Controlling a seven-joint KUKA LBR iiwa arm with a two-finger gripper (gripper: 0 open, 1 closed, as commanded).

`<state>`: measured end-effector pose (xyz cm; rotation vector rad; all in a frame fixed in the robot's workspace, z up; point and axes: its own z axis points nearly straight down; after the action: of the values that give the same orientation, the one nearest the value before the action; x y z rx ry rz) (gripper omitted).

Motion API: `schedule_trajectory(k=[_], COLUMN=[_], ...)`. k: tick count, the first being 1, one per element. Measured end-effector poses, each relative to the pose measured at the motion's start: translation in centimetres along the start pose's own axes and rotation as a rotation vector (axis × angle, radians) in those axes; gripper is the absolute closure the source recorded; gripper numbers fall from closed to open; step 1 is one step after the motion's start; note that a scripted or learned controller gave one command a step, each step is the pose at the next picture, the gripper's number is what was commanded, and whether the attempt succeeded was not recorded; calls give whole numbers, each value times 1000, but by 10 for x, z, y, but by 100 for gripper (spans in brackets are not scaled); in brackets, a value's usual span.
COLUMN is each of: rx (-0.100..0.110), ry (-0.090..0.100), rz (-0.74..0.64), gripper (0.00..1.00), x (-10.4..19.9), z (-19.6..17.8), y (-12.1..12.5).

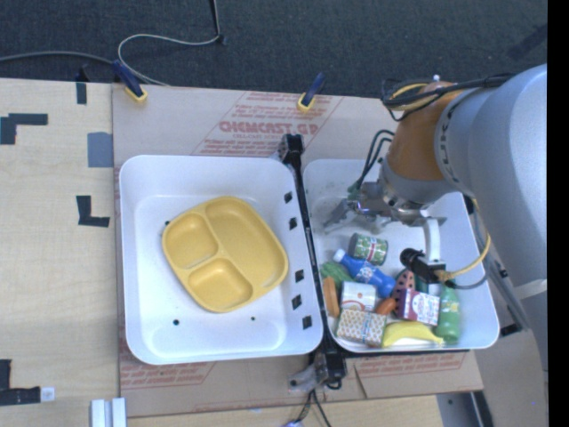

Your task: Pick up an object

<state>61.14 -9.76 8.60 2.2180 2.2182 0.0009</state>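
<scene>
My gripper hangs over the upper left part of the right bin, its fingers spread open with nothing between them. Just below it lies a small green can, apart from the fingertips. Further toward the bin's front sits a pile: a blue bottle, a red and white carton, a patterned box, a banana, a maroon box and an orange carrot. The grey arm with its orange band covers the bin's far right part.
The left bin holds a yellow divided plate. A black divider with clips runs between the bins. Cables and yellow clamps lie along the cardboard's far edge.
</scene>
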Motion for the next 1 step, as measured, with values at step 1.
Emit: schedule_trajectory(k=[1], rx=[0], ry=[1], rz=[0], gripper=[100], x=[0], z=[-10], y=[0])
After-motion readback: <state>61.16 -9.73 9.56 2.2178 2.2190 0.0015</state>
